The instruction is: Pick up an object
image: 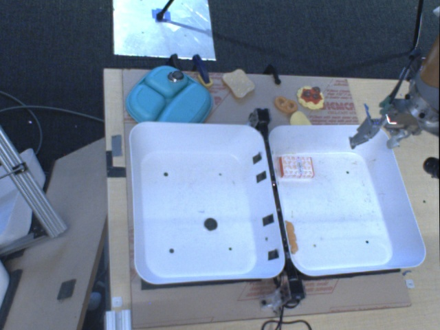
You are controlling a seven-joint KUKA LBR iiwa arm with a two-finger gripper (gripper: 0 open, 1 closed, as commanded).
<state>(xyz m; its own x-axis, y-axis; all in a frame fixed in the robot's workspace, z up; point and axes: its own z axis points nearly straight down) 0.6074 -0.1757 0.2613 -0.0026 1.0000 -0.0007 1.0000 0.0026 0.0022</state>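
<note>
The gripper [377, 130] is seen over the right bin's [405, 218] far-right rim, jaws parted; the box [295, 166] lies well apart, at its far-left.

1. Blue sectioned plate [168, 96] on bench behind left bin.
2. Toast slice [238, 83], pretzel [285, 104], small pizza [311, 97] behind the 2 bins.
3. Shiny sheet [163, 18] on dark floor.

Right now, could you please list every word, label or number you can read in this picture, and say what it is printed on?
None can be read.
Small box in the right bin: red print, too blurred to read.
Cardboard sheet behind the bins: red lettering, too blurred to read.
</note>
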